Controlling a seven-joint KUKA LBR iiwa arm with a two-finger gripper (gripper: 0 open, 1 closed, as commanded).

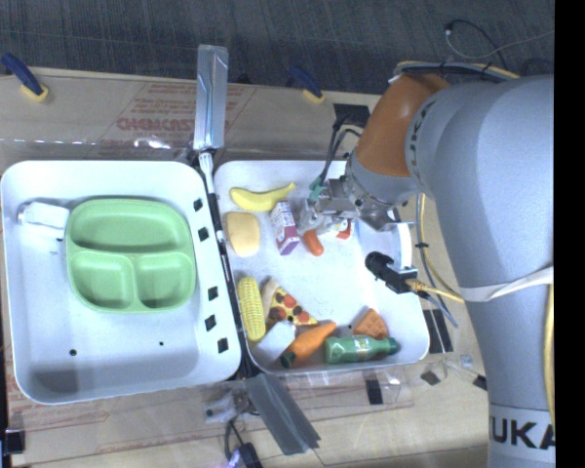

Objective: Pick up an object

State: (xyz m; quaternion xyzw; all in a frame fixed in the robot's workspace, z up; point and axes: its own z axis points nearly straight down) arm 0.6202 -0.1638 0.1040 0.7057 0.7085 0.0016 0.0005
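I see my arm as bulky grey casing with an orange band, black KUKA lettering low down, and thin cables looping above.

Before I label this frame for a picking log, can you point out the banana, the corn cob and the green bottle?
banana [260,198]: camera view, middle of its curved body.
corn cob [251,306]: camera view, centre of the kernels.
green bottle [356,348]: camera view, its body.
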